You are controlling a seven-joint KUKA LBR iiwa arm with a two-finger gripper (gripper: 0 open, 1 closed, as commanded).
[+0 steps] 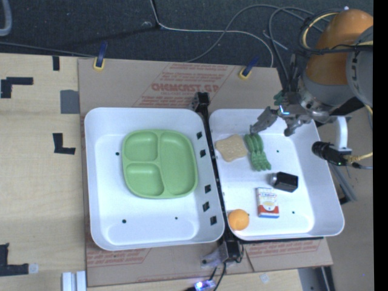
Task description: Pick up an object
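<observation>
gripper (279, 125) open over five objects

Arm (339, 47) cut off at right edge; carton (267, 202) print unreadable.

Below the open gripper (279, 123) lie green beans (257, 152), bread (231, 148), black block (284, 181), box (267, 202), orange (239, 219).

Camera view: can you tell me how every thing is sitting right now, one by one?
Green plate: flat in the left bin, nothing on it.
Bread slice: flat, right bin, touching the green toy.
Green toy: lying down.
Black block: lying apart.
Small box: flat, face up.
Orange: at the near-left corner.
Gripper: fingers open, holding nothing, above the bin's far end.
</observation>
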